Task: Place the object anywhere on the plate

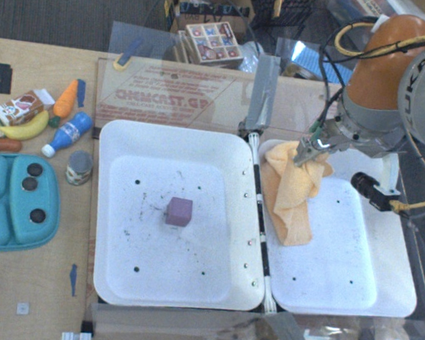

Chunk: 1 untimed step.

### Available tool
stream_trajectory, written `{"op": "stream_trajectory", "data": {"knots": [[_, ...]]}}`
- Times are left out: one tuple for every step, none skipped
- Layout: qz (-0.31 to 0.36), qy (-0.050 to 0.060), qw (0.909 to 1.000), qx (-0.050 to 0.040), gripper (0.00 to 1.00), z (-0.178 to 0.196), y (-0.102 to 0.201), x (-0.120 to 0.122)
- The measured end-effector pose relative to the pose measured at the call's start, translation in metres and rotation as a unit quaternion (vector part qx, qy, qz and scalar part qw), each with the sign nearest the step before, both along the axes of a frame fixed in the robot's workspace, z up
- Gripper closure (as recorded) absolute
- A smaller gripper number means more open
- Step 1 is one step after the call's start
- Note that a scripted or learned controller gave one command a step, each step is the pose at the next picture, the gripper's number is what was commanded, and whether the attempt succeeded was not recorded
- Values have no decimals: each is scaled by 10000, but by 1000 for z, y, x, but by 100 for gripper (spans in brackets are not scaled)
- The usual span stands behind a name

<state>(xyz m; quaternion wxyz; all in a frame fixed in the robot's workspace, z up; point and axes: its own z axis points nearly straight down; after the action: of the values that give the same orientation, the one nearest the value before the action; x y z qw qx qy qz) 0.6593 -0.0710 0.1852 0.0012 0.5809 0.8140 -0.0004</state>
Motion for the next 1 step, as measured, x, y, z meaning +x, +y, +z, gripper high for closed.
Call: {"op": "stream_trajectory", "data": {"knots": [[0, -4, 10000, 1, 0, 0, 0, 0]]}}
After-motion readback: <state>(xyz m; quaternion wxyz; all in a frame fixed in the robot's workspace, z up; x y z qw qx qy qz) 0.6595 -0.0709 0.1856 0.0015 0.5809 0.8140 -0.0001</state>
